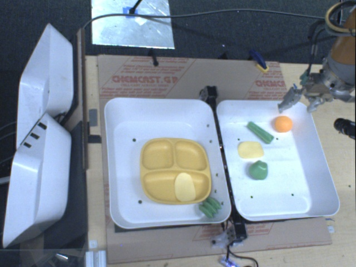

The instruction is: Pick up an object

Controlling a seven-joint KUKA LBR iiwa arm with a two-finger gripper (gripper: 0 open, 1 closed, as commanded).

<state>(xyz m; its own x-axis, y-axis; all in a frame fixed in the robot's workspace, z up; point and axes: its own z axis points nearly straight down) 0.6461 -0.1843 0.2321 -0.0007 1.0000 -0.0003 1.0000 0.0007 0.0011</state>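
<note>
My gripper (303,102) hangs over the far right corner of the right bin (317,199), its two fingers spread apart with nothing between them. Just below and left of it lies an orange ball (283,124). A green stick (260,132), a pale yellow block (251,149) and a green round piece (258,170) lie further in the same bin. The left bin (119,149) bears a yellow divided tray (161,156) with a pale yellow oval (185,187) in its lower compartment. A green ribbed piece (210,207) lies beside the tray's near right corner.
White housings (41,132) stand to the left of the bins. A metal plate (133,14) and a black cable (222,15) lie on the dark floor behind the bench. A small blue and yellow item (258,61) rests on the cardboard behind the right bin.
</note>
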